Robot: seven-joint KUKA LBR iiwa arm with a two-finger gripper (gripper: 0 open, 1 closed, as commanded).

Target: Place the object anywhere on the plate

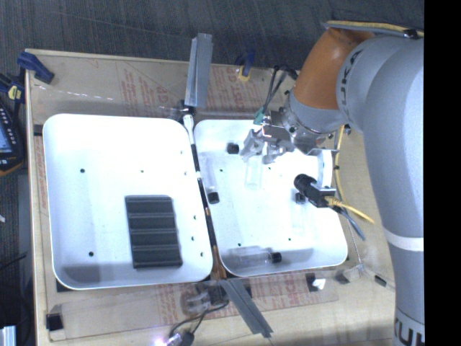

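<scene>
The gripper (pixel 260 148) is seen at upper centre, above the right bin (pixel 328 254); whether its fingers are spread cannot be told; the dark ribbed plate (pixel 153 231) lies lower left; a clear object (pixel 253 254) near the right bin's lower edge may be missed, being nearly transparent.

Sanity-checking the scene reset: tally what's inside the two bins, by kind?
Dark ribbed rectangular plate, left bin: 1
Clear tube-like object, right bin front edge: 1
Small black object, right bin: 1
Total: 3
</scene>
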